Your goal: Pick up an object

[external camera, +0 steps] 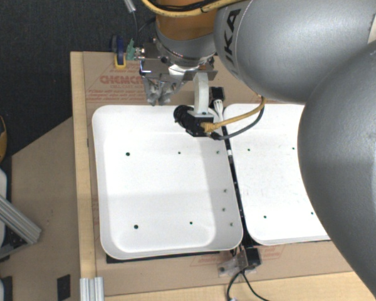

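Hanging just past the far rim of the left bin, over the brown cardboard lying under both bins: the gripper, below the orange band of the grey arm. Reaching in from the right and covering part of the right bin. Trailing a black fitting and a yellow cable above the left bin's far right corner. Not telling whether the grip is released or clenched, nor where the thing to be picked is lying. Sitting at the cardboard's far edge, left of the gripper: a blue and yellow clip.
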